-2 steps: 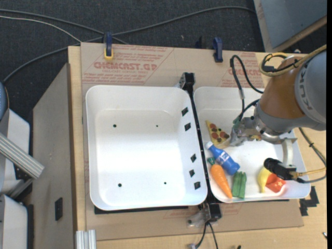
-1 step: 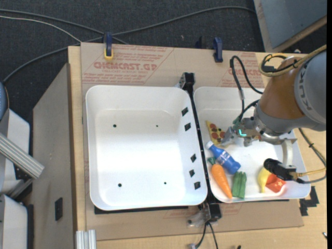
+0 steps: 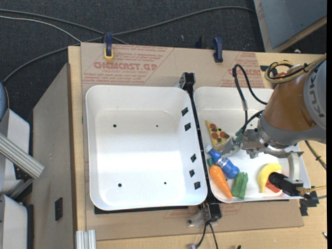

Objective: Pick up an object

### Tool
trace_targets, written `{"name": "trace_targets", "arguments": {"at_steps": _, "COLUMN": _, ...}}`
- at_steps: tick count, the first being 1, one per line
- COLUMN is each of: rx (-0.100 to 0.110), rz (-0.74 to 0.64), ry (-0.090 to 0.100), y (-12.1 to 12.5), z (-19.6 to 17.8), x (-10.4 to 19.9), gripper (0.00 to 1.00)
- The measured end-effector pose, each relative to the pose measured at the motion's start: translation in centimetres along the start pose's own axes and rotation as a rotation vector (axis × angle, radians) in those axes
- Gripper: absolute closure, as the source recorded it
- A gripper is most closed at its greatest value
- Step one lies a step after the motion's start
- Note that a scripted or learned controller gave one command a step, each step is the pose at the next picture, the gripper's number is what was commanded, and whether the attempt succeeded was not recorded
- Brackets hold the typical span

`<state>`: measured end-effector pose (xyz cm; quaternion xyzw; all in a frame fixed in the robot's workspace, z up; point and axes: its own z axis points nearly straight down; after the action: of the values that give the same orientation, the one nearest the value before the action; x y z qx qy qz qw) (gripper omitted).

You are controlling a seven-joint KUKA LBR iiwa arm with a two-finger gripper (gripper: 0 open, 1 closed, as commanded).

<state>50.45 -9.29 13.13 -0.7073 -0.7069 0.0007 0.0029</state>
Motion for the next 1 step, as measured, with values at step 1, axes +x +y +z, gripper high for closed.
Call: {"name": "trace_targets", "arguments": {"at_steps": 1, "rx": -0.009, "rz": -0.001, "ry": -0.004, "y": 0.66, "z": 2.84, "x": -0.32, "gripper": 0.00}}
